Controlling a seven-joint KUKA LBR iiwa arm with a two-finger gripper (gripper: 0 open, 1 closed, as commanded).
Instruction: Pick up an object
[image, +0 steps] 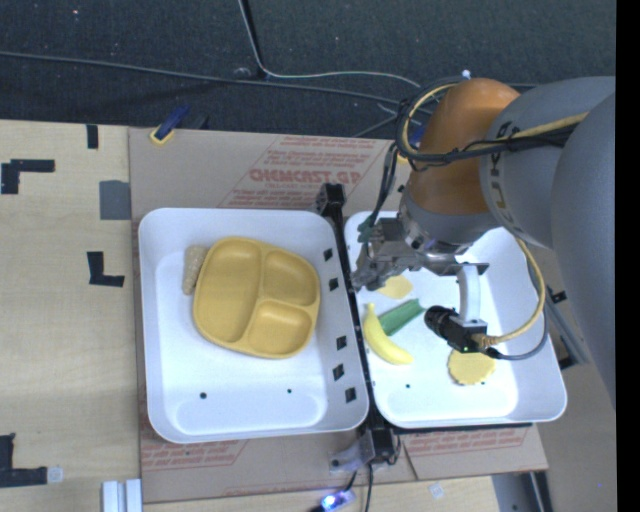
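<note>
nearest the camera, two white bins sit side by side on the table. left bin (165, 400) holds a yellow divided plate (256, 297) with a tan sponge (193, 268) tucked under its left edge. right bin (535, 400) holds a banana (384, 340), a green piece (402, 317) just beside it, a pale yellow slice (398, 288) and a round yellow piece (470, 367). the tool (372, 268) hangs low over the right bin's left side, near the slice; whether it is spread or pressed together cannot be told.
</note>
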